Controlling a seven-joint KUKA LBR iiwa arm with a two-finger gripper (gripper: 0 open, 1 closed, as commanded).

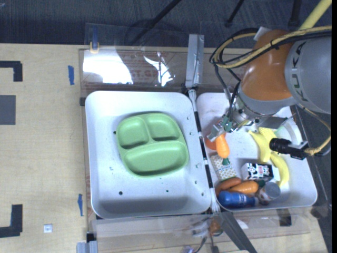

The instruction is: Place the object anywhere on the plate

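The end effector [227, 124] is hovering at 11 o'clock in the right bin [305, 194], just above an orange carrot [222, 146]; its finger state cannot be told. The green 3-compartment plate [152, 143] is sitting in the left bin [100, 141], while a banana [274, 152] is lying at 3 o'clock of the carrot

pale wooden bench [37, 157] under two white bins [100, 157], side by side
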